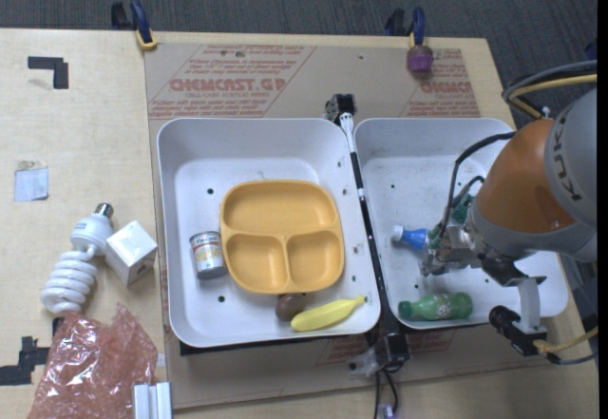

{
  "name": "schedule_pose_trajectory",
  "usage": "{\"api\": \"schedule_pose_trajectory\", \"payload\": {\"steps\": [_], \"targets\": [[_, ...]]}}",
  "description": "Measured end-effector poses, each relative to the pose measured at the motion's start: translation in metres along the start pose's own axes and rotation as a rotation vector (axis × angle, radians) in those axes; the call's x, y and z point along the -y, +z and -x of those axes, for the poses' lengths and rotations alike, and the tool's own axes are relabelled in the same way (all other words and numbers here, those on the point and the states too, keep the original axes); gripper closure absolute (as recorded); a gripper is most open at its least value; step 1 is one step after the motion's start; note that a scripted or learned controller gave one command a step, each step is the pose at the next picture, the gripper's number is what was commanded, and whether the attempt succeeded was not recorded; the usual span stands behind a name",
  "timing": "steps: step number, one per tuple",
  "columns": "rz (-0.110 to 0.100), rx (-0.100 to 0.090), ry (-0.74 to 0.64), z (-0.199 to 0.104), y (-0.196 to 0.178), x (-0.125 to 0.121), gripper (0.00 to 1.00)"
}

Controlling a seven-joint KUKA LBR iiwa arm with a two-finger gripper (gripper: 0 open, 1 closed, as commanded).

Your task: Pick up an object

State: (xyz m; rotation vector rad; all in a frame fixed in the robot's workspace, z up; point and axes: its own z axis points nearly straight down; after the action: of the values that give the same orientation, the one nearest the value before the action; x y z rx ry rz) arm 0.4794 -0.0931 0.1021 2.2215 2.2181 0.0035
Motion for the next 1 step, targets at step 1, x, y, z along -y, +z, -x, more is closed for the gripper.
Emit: {"api": "schedule_pose_trajectory", "payload": {"steps": [1], "targets": [[-0.002, 0.000, -0.003, -0.0655, -0.0902, 0.0006, 1.00]]}}
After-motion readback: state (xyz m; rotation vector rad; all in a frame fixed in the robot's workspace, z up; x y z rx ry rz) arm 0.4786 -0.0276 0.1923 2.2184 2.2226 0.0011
